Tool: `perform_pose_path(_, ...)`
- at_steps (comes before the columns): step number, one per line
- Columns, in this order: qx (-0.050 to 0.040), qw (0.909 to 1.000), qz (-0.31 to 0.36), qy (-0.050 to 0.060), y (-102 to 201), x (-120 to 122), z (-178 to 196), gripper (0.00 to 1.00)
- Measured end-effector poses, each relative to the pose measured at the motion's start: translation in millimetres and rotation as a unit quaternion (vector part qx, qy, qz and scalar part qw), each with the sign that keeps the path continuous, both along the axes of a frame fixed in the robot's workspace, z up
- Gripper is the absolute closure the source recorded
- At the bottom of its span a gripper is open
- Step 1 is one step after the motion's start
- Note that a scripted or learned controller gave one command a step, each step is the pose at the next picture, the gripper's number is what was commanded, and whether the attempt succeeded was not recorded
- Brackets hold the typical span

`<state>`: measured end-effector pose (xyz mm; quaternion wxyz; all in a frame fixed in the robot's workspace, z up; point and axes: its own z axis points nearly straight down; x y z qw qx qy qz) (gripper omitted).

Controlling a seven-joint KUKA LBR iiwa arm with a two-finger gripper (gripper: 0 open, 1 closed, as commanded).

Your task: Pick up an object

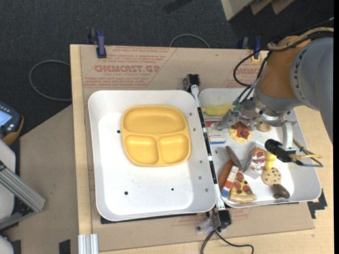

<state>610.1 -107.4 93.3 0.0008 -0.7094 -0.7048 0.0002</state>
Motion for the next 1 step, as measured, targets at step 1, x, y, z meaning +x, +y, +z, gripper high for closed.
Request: perform_pose_path(1, 0.0044, 0.9998, 0.007, 0.017, -25.7, 52.5, -10.2, 0.00)
